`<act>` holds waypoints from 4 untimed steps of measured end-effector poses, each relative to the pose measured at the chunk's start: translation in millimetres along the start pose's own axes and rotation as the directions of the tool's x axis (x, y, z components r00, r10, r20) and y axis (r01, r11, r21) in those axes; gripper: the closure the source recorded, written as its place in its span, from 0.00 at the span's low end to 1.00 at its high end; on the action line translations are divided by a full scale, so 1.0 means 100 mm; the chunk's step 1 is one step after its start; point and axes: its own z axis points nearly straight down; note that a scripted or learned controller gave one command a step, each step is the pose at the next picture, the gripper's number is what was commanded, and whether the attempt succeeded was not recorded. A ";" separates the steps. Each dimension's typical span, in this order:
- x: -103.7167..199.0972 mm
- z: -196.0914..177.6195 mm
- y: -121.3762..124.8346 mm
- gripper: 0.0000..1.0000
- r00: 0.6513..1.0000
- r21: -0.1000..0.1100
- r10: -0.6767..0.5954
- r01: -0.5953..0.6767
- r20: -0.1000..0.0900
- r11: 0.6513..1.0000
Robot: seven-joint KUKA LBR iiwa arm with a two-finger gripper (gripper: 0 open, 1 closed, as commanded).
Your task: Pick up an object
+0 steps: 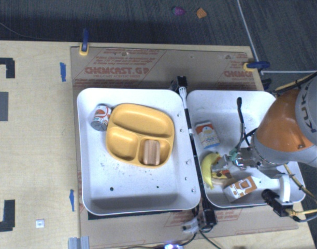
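**Reaching into the right bin, low over the banana**

Reaching in from the right, the arm [290, 126] hangs over the right bin [226, 100], its orange band covering the bin's right side. The gripper [232, 160] sits low in the middle of that bin, among dark cables and metal parts. Whether it is open or closed, I cannot tell, and nothing can be made out in its grasp.

Just left of the gripper lies a banana [207, 169], curved, running along the bin's left wall with its lower end toward the near edge. A small brown thing [220, 176] lies right beside the banana, too blurred to name. Above them, nearer the bin's middle, a small carton [206, 135] with a white and orange face lies flat. Below the gripper, close to the near wall, another carton [240, 188] lies on its side, white with an orange patch.

The left bin [96, 191] holds a yellow tray [132, 121] with three sections, tilted a little and set toward the far side. A tan block [151, 152] rests in the tray's lower right section. A can [100, 117] lies on its side touching the tray's upper left corner, near the bin's far left corner.

Both bins stand side by side on a brown board [148, 61] that lies on the pale surface [34, 139]. Blue clamps [257, 65] hold the board's far corners.
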 end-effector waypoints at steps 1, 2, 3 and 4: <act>0.02 0.00 0.00 0.00 1.000 -0.001 0.003 -0.003 0.005 1.000; 0.03 0.00 0.00 0.00 1.000 -0.001 0.003 -0.003 0.006 1.000; 0.02 0.00 0.00 0.00 1.000 -0.001 0.002 -0.002 0.004 1.000; 0.03 0.00 0.00 0.00 1.000 -0.002 0.003 -0.003 0.006 1.000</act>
